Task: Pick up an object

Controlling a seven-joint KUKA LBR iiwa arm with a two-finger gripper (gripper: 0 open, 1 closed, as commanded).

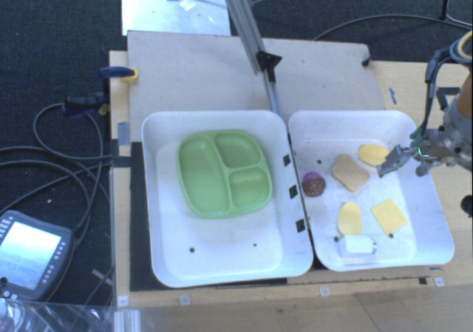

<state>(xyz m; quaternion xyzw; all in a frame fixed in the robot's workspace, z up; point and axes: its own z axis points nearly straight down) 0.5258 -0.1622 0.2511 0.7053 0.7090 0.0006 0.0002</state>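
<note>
The gripper is seen over the right bin's right edge, its state indiscernible; a tan sponge lies near it, toward the bin's middle.

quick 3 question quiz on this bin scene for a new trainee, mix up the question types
1. True or false: the green divided plate lies in the same bin as the food pieces.
2. Multiple choice: which item lies closest to the divider between the bins? A) the white block B) the purple round item C) the yellow square slice
3. Fill in: the gripper hovers over the ____ bin, near the yellow oval piece.

Key: 1 false; the plate is alone in the left bin. 2 B. 3 right; it is over the right bin.
</note>
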